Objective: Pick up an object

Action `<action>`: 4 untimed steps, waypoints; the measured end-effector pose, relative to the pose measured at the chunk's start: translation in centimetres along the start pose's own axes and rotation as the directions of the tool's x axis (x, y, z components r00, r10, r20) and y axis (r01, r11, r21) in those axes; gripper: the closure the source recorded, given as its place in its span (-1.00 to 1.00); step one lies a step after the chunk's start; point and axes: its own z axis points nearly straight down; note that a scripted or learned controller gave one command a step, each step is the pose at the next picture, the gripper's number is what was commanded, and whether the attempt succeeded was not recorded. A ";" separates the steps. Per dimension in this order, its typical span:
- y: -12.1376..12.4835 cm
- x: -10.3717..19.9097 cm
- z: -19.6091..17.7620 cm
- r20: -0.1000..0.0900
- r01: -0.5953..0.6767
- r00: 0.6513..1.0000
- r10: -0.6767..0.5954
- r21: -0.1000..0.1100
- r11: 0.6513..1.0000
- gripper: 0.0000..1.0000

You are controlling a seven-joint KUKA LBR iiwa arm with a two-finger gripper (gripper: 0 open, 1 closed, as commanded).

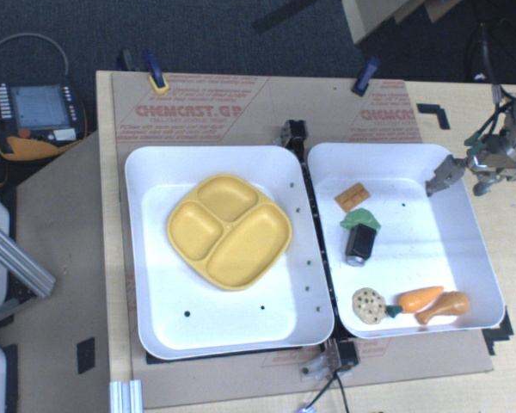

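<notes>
right bin (486,269), 5 o'clock corner: an orange carrot (420,298) and a tan drumstick-shaped piece (445,305) are lying touching, with a speckled cookie (368,305) just beside them at 9 o'clock. nearer the bin's centre a black block (359,243) is sitting with a green piece (360,219) touching its far end; a tan cracker (352,197) is lying just past that at 12 o'clock. left bin (146,256) is carrying 1 yellow tray (230,231) with 3 compartments. gripper (464,172) is hovering over the right bin's 2 o'clock corner, well apart from every object and gripping nothing; 1 finger is showing, so open or closed cannot be told.
</notes>
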 end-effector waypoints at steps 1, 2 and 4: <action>0.4 0.9 5.0 -0.002 0.001 1.000 -0.001 0.005 1.000 -1.00; 1.0 0.6 10.9 -0.003 0.000 1.000 0.000 0.007 1.000 -1.00; 1.1 0.6 14.5 0.000 -0.001 1.000 0.001 -0.001 1.000 1.00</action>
